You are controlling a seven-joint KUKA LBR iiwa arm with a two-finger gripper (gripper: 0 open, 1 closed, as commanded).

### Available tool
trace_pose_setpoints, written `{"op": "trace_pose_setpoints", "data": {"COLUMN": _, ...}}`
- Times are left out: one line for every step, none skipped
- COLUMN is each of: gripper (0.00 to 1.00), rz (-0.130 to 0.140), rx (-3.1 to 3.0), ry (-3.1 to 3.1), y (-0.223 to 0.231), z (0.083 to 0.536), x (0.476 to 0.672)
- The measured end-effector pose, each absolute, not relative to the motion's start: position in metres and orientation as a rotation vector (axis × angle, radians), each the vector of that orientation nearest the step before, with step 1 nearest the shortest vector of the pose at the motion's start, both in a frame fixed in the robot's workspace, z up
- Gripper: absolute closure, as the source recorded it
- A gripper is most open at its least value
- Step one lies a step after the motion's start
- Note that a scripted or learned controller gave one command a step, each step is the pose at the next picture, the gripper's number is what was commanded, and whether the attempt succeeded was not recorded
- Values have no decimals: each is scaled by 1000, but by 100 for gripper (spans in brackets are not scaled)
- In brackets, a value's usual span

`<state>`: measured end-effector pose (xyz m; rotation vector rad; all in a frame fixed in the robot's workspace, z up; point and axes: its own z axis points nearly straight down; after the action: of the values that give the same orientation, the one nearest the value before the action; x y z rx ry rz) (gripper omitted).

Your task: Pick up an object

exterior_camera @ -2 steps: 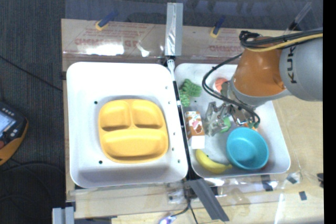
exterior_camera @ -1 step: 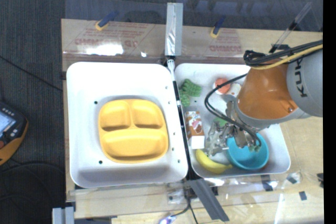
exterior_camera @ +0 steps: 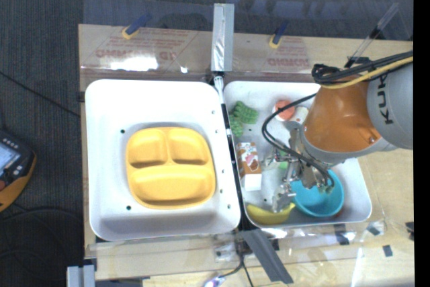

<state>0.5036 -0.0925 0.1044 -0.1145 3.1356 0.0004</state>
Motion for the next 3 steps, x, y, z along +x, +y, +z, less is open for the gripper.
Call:
{"op": "trace_pose_setpoints", "data": {"gripper": 0, "rz": -5, "rx": -217, "ry": 3127, "y": -95, "z": 90, "x": 566}}
{"op": "trace_pose_setpoints", "data": {"gripper": 0, "rz": -6, "rx": -348, "ry": 3113, "y": -153, "z": 139, "x": 613}}
{"op": "trace_pose_setpoints", "data": {"gripper": 0, "rz": -8, "rx": -417, "ry": 3102, "y": -184, "z": 90, "x": 571}}
